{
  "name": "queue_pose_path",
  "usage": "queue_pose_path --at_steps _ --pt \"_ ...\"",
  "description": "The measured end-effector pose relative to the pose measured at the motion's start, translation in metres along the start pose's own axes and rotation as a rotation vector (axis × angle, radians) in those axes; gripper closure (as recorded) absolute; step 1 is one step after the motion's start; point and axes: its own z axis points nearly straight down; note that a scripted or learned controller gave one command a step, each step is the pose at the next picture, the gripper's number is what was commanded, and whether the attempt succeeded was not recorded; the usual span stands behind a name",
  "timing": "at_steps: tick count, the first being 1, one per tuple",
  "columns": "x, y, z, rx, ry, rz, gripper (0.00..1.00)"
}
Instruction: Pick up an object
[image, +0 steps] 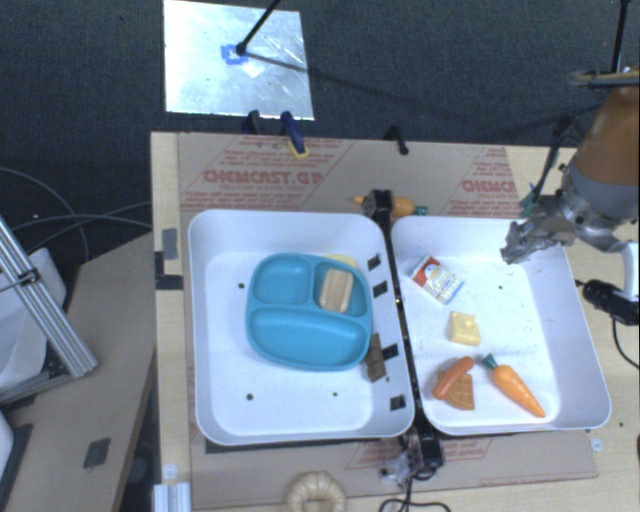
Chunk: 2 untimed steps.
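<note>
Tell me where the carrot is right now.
The carrot lies in the right bin, near its front right corner in the camera view. The orange wedge-shaped piece sits just to its left, and the yellow block lies behind them.

Red lettering reading "CHEMCAST GP" is printed on the brown board (330, 165) covering the surface, repeated at its far edge. Print on the small red-and-white packet (436, 279) is illegible.
</note>
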Motion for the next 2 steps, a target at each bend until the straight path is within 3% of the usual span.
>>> queue_pose_path --at_steps 1,2 --pt "0.056 0.02 -0.002 0.001 0.0 -0.001 1.0" --pt "0.074 0.023 0.001 0.003 0.0 0.001 1.0"
